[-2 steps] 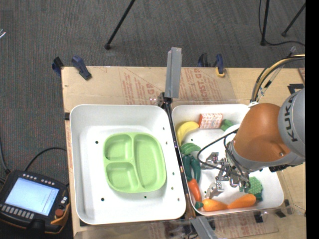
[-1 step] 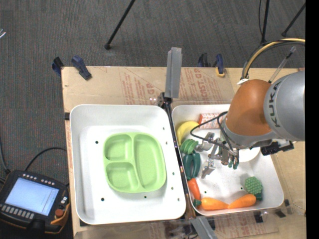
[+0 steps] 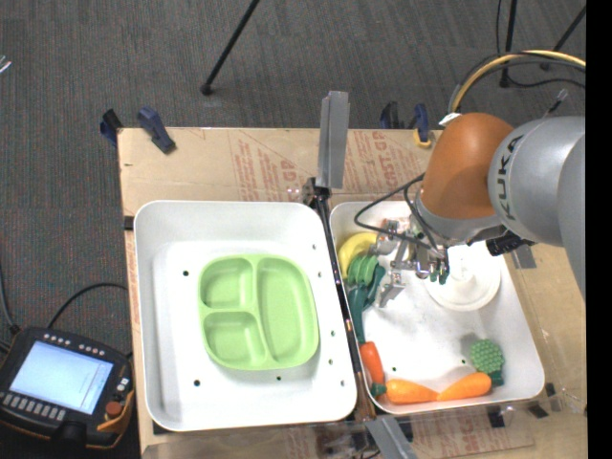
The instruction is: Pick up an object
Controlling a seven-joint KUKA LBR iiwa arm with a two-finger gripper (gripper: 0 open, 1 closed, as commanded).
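My gripper [image 3: 383,285] hangs low over the left part of the right bin [image 3: 432,344], below the orange wrist band. Its fingers [image 3: 390,293] stand apart, so it is open, with nothing visibly between them. Just left of it lie a green toy [image 3: 361,270] and a yellow fruit-like piece [image 3: 354,248] against the bin's left wall. A dark green strip [image 3: 356,306] runs down from there. At the front of the bin lie a small orange carrot [image 3: 372,360], two more orange carrots [image 3: 413,390] [image 3: 466,385] and a round green knobbly piece [image 3: 486,356].
A white round dish [image 3: 466,285] sits in the right bin, to the right of the gripper. The left bin [image 3: 172,371] holds a light green divided plate [image 3: 258,312]. A grey post [image 3: 334,146] rises behind the divider between the bins. A pendant [image 3: 62,381] lies on the floor at the left.
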